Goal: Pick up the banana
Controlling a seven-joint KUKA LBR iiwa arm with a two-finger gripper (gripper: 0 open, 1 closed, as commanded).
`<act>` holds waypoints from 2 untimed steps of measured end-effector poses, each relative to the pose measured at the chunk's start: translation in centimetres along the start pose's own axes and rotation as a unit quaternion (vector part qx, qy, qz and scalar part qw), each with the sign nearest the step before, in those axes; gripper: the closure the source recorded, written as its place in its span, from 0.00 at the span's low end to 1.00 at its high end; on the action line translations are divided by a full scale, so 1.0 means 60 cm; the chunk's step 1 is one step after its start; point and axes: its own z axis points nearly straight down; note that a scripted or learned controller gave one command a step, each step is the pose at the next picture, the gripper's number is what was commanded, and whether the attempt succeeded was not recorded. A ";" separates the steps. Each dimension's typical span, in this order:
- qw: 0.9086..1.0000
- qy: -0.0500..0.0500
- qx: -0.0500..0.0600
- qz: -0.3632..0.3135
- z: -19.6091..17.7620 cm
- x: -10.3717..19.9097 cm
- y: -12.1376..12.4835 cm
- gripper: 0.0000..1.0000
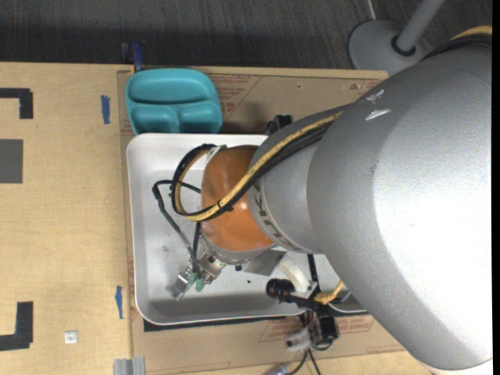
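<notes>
nearest us, the gripper (190,278) is low in the white bin (141,209), close to its near-left corner, just above or on the bin floor. at this angle we honestly can't tell if it's open or closed, and we see nothing clamped in it, so we're not calling this a grasp. just right of it, a black connector with loose wires (291,291) hangs off the wrist by the bin's near rim.

a bit farther back, the orange band (226,201) sits over the middle of the bin, with black and yellow cables (178,186) looping off its left side. the big grey arm (391,209) comes in from the right and covers most of the bin floor, and we reckon that's why we can't place the banana. our best guess is it's somewhere under the wrist or arm, but that's only a guess. the bare floor on the left of the bin has only scuffs.

farthest back, a teal divided tray (173,100) sits on the bench (62,209), touching the bin's far rim.

so we'd say this is the reach/descend step, with the pick not confirmed. the next move calls for closing on the fruit if it's lined up, then a straight lift so we can check what came up with it.
</notes>
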 end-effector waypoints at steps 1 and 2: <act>0.975 -0.001 0.001 0.223 -0.063 -0.020 0.008 0.00; 0.900 -0.001 0.002 0.435 -0.075 -0.004 -0.006 0.00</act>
